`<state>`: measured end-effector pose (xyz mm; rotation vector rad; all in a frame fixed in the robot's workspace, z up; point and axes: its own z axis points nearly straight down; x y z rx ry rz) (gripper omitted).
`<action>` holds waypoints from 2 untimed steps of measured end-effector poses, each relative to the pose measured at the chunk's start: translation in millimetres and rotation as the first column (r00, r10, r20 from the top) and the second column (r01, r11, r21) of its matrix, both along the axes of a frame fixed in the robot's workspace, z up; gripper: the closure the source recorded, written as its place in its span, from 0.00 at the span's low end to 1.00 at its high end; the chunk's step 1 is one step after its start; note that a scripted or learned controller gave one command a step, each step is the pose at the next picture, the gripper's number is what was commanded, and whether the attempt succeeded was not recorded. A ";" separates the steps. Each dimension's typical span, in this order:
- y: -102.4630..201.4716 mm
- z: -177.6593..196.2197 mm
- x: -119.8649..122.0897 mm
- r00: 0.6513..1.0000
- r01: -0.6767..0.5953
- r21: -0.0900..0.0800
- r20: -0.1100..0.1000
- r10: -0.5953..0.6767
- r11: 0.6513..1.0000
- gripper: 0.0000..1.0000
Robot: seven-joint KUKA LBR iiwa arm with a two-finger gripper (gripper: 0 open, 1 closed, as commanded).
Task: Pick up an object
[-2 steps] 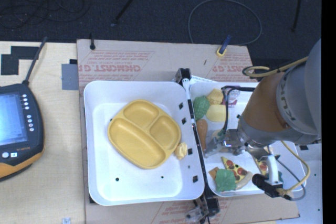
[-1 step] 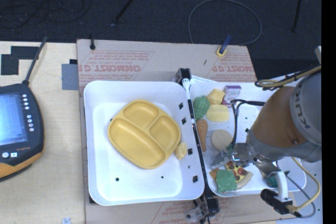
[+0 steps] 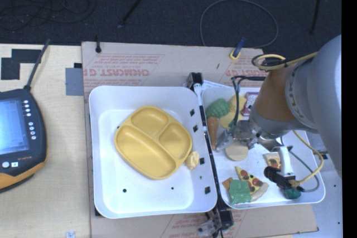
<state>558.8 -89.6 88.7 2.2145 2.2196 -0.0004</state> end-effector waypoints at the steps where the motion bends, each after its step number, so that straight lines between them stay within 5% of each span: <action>1: -30.8 0.2 -85.1 1.000 0.008 0.006 -0.006 -0.008 1.000 0.00; 2: -2.8 -0.6 -38.3 1.000 -0.001 0.005 -0.004 0.001 1.000 0.00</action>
